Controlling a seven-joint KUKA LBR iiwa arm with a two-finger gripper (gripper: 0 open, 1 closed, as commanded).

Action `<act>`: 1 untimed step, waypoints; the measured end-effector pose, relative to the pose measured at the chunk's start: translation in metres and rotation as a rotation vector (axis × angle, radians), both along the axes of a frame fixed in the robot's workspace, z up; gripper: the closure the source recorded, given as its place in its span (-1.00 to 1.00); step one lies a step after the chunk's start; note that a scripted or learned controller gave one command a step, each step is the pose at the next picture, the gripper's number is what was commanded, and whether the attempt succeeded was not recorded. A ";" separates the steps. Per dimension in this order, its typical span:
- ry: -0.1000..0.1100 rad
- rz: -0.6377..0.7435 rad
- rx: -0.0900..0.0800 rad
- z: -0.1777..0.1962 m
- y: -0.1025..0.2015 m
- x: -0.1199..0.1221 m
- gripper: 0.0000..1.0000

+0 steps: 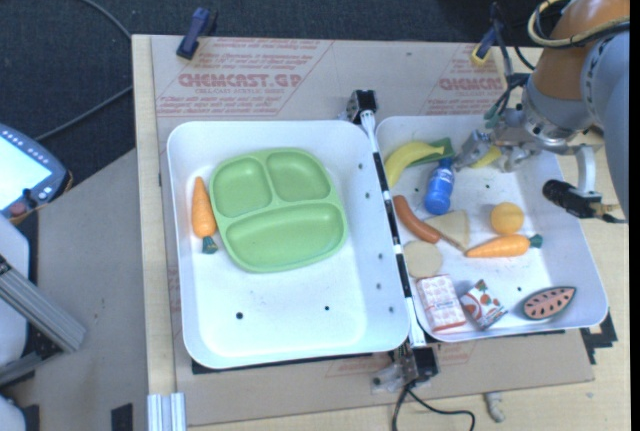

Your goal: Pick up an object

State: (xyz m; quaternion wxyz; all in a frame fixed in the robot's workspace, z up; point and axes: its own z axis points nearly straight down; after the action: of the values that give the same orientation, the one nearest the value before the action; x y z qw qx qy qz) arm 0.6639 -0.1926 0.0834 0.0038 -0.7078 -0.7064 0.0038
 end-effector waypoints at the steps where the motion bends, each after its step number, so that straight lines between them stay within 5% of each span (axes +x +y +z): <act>1: -0.004 0.005 0.013 0.001 -0.022 0.002 -1.00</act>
State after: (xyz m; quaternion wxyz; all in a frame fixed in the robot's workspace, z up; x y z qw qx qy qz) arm 0.6660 -0.2149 0.0848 0.0072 -0.7059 -0.7083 -0.0022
